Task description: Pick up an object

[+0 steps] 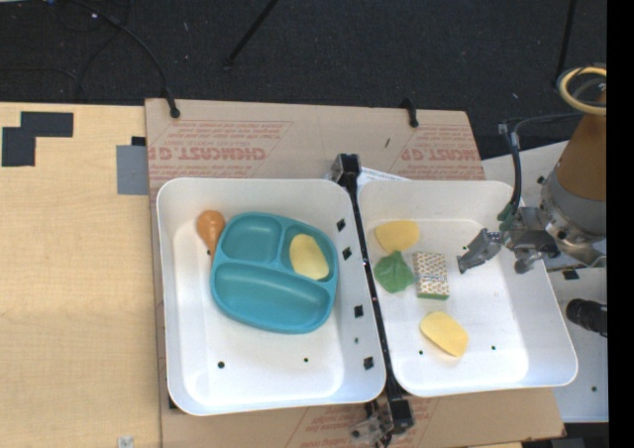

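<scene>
The right bin (540,337) holds a yellow rounded piece (397,235) at the back, a green leaf-shaped piece (393,273), a small patterned block (431,275) beside it, and a yellow oval piece (444,333) toward the front. My gripper (479,250) hangs over the right part of this bin, just right of the patterned block, with nothing visibly held. In the left bin (188,357) a teal divided plate (263,287) carries a yellow piece (309,257), and an orange piece (209,227) lies at the plate's back left.
A black divider (363,287) runs between the two bins. Cardboard (297,144) lies under and behind the bins. The wooden bench (69,287) extends to the left. The arm's grey and orange body (584,178) stands over the right bin's right wall.
</scene>
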You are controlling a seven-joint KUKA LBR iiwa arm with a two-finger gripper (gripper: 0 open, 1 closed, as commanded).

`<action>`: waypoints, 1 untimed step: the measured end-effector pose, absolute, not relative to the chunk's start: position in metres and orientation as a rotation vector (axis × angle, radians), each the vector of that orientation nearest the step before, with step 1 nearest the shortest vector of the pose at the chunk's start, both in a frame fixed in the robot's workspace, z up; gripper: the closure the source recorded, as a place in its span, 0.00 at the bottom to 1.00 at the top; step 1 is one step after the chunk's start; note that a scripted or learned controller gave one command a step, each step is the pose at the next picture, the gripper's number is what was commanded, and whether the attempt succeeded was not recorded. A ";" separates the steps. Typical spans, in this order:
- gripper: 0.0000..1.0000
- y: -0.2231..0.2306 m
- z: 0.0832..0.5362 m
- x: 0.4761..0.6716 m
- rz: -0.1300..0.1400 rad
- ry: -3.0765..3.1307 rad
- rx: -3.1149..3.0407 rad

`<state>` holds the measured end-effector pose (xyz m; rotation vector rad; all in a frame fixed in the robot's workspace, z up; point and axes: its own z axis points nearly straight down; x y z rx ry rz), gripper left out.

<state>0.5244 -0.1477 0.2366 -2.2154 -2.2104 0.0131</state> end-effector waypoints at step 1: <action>0.00 -0.148 0.243 0.527 0.002 -2.221 -2.220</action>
